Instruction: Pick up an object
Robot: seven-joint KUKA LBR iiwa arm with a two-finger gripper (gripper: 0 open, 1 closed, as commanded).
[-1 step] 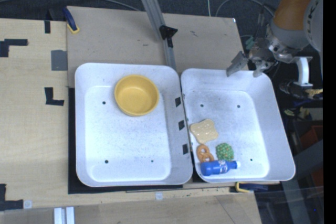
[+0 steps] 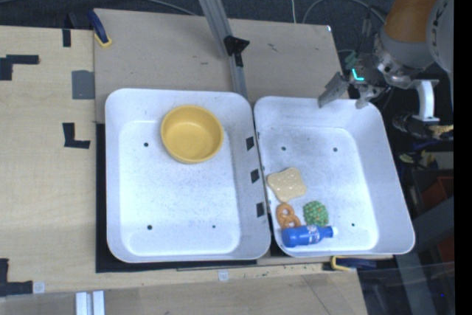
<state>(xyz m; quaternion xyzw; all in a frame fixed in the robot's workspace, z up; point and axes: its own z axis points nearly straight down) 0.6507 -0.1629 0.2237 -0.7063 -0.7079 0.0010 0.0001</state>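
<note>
The tool [image 2: 345, 94] hovers with fingers spread and nothing between them over the far right bin [image 2: 369, 130] rim. The blue bottle [image 2: 307, 234] lies near-left of it, its long axis running left-right.

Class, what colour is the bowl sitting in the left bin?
Yellow. The bowl shows plainly in the camera view, against the white left bin.

Right bin's [image 2: 369, 158] far half lies open; toys [image 2: 299, 214] crowd its near-left corner.
</note>
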